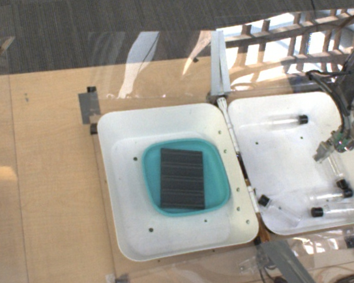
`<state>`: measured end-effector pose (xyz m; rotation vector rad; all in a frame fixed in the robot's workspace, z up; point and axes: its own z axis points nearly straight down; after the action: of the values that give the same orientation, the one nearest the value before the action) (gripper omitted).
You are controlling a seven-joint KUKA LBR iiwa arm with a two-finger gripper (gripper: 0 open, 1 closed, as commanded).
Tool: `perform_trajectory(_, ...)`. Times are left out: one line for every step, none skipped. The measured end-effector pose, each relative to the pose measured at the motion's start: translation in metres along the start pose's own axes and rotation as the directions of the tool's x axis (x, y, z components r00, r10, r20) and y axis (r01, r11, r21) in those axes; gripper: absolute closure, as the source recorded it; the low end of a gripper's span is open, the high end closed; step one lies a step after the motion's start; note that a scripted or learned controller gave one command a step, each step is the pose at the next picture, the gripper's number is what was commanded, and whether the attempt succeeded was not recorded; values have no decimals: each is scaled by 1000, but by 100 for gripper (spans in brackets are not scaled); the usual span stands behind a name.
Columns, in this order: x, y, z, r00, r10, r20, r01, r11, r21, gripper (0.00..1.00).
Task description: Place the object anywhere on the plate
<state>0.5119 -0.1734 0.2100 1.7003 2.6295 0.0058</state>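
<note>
A teal plate sits in the middle of the left bin. A dark grey ribbed rectangular block lies flat on the plate, slightly tilted. My gripper hangs over the right side of the right bin, far from the plate. Its tip is just above the bin floor. A small clear piece seems to sit at the tip, but the view is too small to be sure.
Several clear tubes with black caps lie in the right bin: one near the back, one at the front, one at the right, one at the front left corner. A divider separates the bins.
</note>
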Motion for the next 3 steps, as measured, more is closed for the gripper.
perform_trajectory(0, 0, 0, 1000, 0, 0, 0, 1000, 0, 0)
perform_trajectory(11, -21, 118, 999, -45, -1, 45, 999, 1, 0)
perform_trajectory(9, -17, 106, 999, -46, 8, 46, 999, -8, 100)
